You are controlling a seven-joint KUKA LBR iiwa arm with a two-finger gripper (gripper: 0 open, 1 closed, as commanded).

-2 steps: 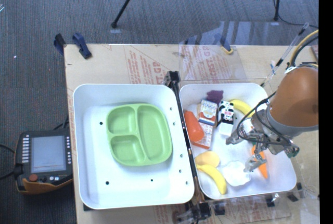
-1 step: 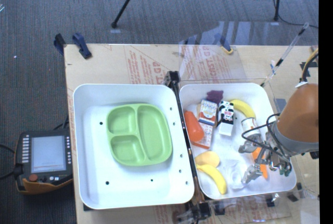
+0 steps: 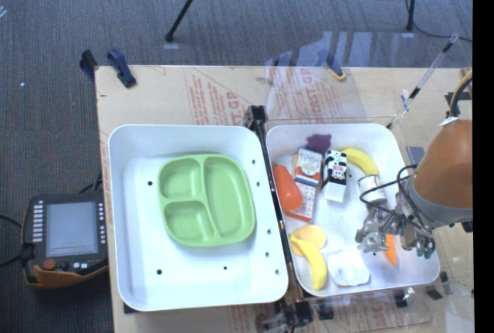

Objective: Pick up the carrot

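Observation:
A small orange carrot lies near the right front corner of the right bin. My gripper hangs directly over it at the end of the grey arm with the orange band, and its body covers the carrot's upper end. The gripper sits very close to the carrot, but I cannot make out whether they touch.
The right bin also holds an orange-red piece, two small cartons, a purple item, a banana, a yellow fruit and a white lump. A green divided plate lies in the left bin.

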